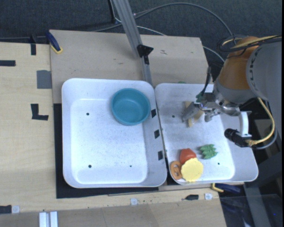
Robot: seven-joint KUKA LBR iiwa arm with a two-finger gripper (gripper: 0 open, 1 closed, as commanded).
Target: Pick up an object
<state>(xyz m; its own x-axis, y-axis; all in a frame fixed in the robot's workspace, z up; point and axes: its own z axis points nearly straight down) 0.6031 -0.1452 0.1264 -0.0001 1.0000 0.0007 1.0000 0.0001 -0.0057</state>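
My gripper [197, 116] hangs low over the upper middle of the right bin [173, 98], open, with its grey fingers [186, 112] spread apart. A small tan piece [190, 122] lies just under the left finger; I cannot tell whether they touch. Near the bin's front lie a red object [187, 154], a yellow object [192, 170], an orange piece [175, 170] and a small green object [208, 151], all well below the gripper. A blue bowl [130, 106] sits upright at the back of the left bin [80, 141].
A grey metal pole [132, 30] slants down from the top to the gap between the bins. The arm's orange band [232, 72] and cables [255, 138] crowd the right bin's right side. Wooden bench surface lies to the left.
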